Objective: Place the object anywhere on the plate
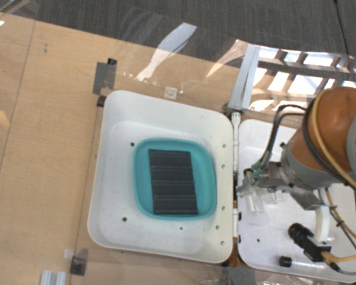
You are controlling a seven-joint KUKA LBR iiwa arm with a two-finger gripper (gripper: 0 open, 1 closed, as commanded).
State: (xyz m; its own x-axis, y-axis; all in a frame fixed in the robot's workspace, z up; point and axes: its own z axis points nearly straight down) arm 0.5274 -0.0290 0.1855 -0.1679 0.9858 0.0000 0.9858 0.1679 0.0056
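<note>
Camera view from above the counter, and it's a tidy scene: the slab, dark and ribbed, lies flat on the teal plate, right in the middle of it, and the plate sits in the left bin. By my reckoning the object is where the task wants it. The hand hangs over the right bin, close to the edge nearest the left one and well apart from the slab, at the end of the arm. Open or closed? I can't tell from here, the tip is too pale and blurred against the white.

Now the slab itself. It looks thin, flat and stiff, a panel rather than anything soft, and I'd guess it's light for its spread. The ribs across it should give some bite, so it's probably not slippery, and nothing about it looks fragile. Trouble is, it lies flush, with the plate's rim rising all round it. If it needs lifting, I'd take it the narrow way, pinching the two long edges near the middle so it comes up level. A grab at one end would likely tip it.

The count: one slab, one plate, two bins, one arm with one hand. And one small black bit on the right bin's floor near the front, too small for me to name.
</note>
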